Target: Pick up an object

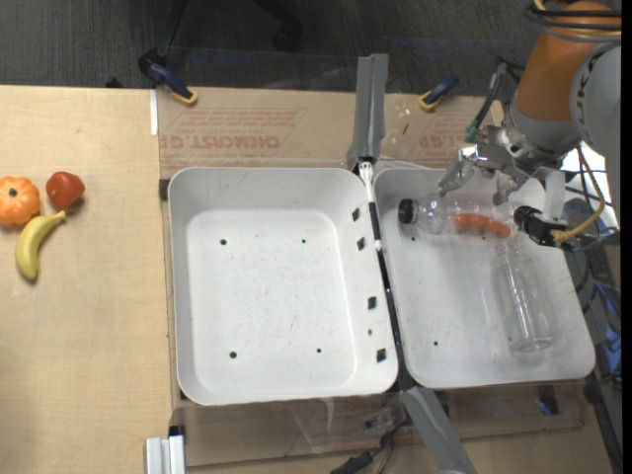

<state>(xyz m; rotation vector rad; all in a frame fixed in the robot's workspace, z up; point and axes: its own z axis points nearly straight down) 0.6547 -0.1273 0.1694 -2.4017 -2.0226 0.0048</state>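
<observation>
In the right bin [464, 363] a clear plastic bottle with a black cap [427, 214] lies on its side near the far left corner. A small orange object [482, 225] lies just right of it. A second clear bottle [521, 306] lies lengthwise toward the right wall. My gripper [481, 188] hangs over the far end of this bin, just above the capped bottle and the orange object. Its fingers [455, 177] are spread apart with nothing between them.
The left bin [197, 363] sits beside the right one, with a grey divider [367, 117] rising at the back between them. On the wooden bench at far left lie an orange fruit [17, 201], a red fruit [65, 190] and a banana [33, 244]. Cables [583, 227] hang at the right.
</observation>
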